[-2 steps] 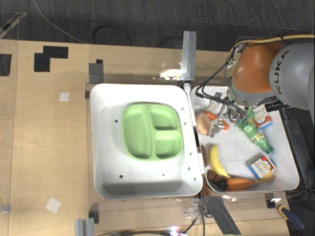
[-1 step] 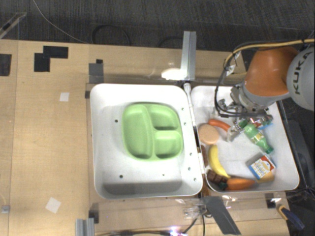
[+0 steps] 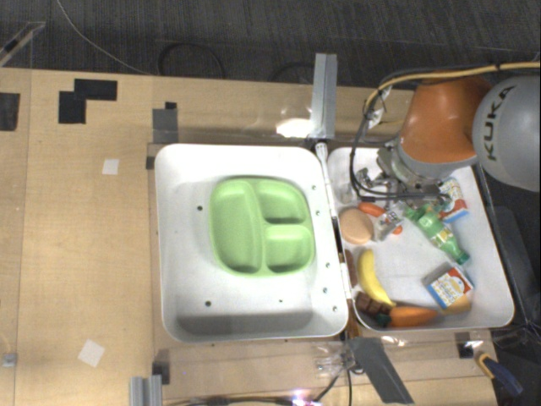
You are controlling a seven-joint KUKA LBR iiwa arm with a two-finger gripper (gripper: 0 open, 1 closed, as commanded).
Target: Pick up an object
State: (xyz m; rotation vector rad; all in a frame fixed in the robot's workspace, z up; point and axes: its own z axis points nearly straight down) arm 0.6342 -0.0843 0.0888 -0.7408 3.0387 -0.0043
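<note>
The arm's jaws are down in the upper part of the right bin (image 3: 499, 307), at about its middle; the wrist hides them from above, so I cannot tell how they stand or whether anything is between them. The gripper (image 3: 404, 203) sits under the orange band (image 3: 441, 121) and grey body of the arm (image 3: 511, 134), which comes in from the right, with dark cables looping beside it.

Just left of the gripper lies a round peach-coloured object (image 3: 356, 226). Just right of it lies a green bottle (image 3: 439, 233), tilted down to the right, and above that a small red, white and blue packet (image 3: 455, 200). Lower in the same bin a yellow banana (image 3: 373, 277) runs along the left wall. At the bottom edge lie a dark brown piece (image 3: 373, 311) and an orange carrot-shaped piece (image 3: 412, 315), touching. Near the lower right sits a small box (image 3: 448, 287) with blue and orange printing.

The left bin (image 3: 182, 260) sits beside it, their walls touching. In its middle lies a light green divided plate (image 3: 259, 225) with three compartments.

Both bins rest on a pale wooden counter (image 3: 76, 252) with a few black marks at upper left.
</note>
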